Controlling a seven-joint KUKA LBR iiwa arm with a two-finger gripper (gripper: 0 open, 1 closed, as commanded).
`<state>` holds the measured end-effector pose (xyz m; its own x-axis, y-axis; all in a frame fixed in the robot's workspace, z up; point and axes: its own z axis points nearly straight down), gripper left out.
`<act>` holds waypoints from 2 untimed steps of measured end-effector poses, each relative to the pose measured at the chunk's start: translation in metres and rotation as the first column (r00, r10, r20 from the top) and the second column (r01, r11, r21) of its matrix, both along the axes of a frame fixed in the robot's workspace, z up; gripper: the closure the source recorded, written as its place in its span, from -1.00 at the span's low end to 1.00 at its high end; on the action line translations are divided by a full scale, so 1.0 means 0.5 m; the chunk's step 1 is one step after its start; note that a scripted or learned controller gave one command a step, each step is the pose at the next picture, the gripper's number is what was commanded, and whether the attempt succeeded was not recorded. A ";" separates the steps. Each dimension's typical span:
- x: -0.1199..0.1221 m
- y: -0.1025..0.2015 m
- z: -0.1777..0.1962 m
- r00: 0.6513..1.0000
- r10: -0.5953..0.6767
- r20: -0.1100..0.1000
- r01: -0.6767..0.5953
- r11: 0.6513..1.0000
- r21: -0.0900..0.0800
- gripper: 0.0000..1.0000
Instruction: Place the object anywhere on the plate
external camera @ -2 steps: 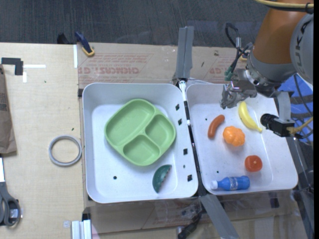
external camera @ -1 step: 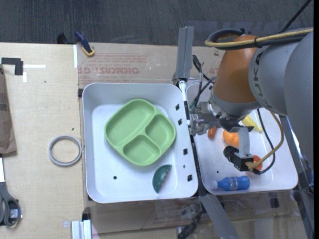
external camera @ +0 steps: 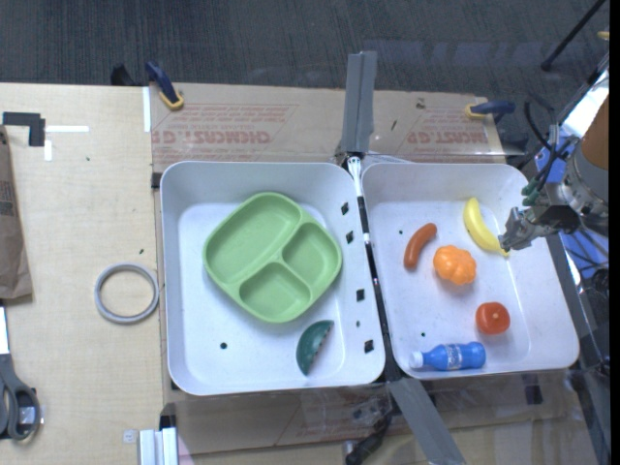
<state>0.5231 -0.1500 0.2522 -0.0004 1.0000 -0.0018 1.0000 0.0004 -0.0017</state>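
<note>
A light green plate point(external camera: 271, 257) with three compartments lies in the left bin point(external camera: 184, 289), with nothing on it. My gripper point(external camera: 511, 235) hangs low at the right side of the right bin point(external camera: 542, 298), right beside the near end of a yellow banana point(external camera: 479, 225). Whether it touches the banana is unclear. Left of the banana lie an orange fruit point(external camera: 454, 264) and a reddish sausage point(external camera: 419, 245). Toward the front of that bin are a red tomato point(external camera: 493, 318) and a blue bottle point(external camera: 449, 357) on its side.
A dark green wedge-shaped piece point(external camera: 314, 345) lies in the left bin just in front of the plate. On the bench to the left are a grey tape ring point(external camera: 127, 292) and scissors point(external camera: 17, 407). A grey post point(external camera: 358, 105) rises behind the seam between the bins.
</note>
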 end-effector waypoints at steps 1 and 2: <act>-0.092 0.178 -0.086 1.000 -0.001 -0.003 0.001 1.000 0.001 1.00; -0.092 0.301 -0.124 1.000 -0.001 -0.003 0.001 1.000 0.001 1.00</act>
<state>0.4772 0.0007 0.1900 0.0008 1.0000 -0.0011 1.0000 -0.0008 -0.0051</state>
